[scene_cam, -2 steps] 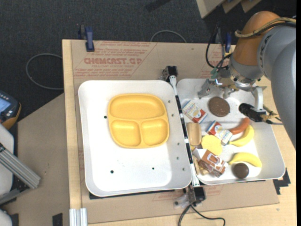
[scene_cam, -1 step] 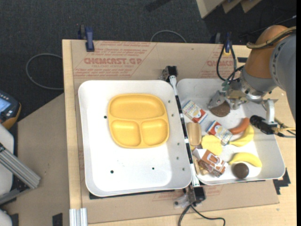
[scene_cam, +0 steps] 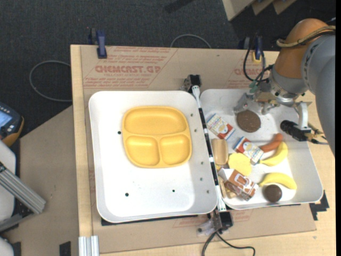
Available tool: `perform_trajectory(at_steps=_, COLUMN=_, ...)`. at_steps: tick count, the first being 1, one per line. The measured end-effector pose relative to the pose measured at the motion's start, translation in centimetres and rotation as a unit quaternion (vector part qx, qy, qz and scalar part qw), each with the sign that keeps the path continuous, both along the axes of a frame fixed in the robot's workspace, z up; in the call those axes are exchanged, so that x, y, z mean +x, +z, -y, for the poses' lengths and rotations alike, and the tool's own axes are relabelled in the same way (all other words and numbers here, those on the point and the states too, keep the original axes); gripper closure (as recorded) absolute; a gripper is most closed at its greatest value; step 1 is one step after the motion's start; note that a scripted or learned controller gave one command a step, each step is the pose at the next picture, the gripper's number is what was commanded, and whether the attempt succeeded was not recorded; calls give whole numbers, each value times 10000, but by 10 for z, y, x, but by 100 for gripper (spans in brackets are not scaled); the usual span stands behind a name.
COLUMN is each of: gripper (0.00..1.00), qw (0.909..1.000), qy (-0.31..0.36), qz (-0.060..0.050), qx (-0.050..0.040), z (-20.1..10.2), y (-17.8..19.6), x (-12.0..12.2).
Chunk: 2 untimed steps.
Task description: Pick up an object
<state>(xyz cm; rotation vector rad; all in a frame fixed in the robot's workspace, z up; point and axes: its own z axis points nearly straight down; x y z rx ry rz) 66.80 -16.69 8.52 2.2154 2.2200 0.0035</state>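
Brown disc (scene_cam: 248,121), 1 of the loose things on offer, lies flat on the floor of the right bin (scene_cam: 314,181). The gripper (scene_cam: 258,103) hangs over the disc's far edge; whether it touches the disc cannot be judged from this slant. Whether it is apart or together cannot be told either, and nothing shows held in it. The grey arm (scene_cam: 323,71) leads away from the disc toward the view's right.

Just to the view's left of the disc sits a small white carton (scene_cam: 218,125). Nearer the camera than the disc, and slightly left, a tan wooden piece (scene_cam: 219,151) lies along the bin's inner wall. Straight toward the camera from the disc lies a red and white box (scene_cam: 249,149), and beyond that a flat yellow piece (scene_cam: 240,163) and a brown packet (scene_cam: 240,185). Toward the camera and to the view's right of the disc lie an orange-red stick (scene_cam: 275,141), touching a banana (scene_cam: 278,154). Farther from the disc the same way sit a second banana (scene_cam: 281,181) and a dark round piece (scene_cam: 272,193).

Well apart from the disc, to the view's left, a yellow plate (scene_cam: 157,135) with 3 compartments rests in the left bin (scene_cam: 106,164).
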Motion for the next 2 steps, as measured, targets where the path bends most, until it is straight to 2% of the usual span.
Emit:
perform_trajectory(at_steps=1, gripper=0, qw=10000, qy=-18, qz=-47, qx=16, z=-8, y=-1, x=-43)
perform_trajectory(at_steps=2, gripper=0, qw=10000, qy=0, qz=3, qx=-1, z=0, y=0, x=-2)
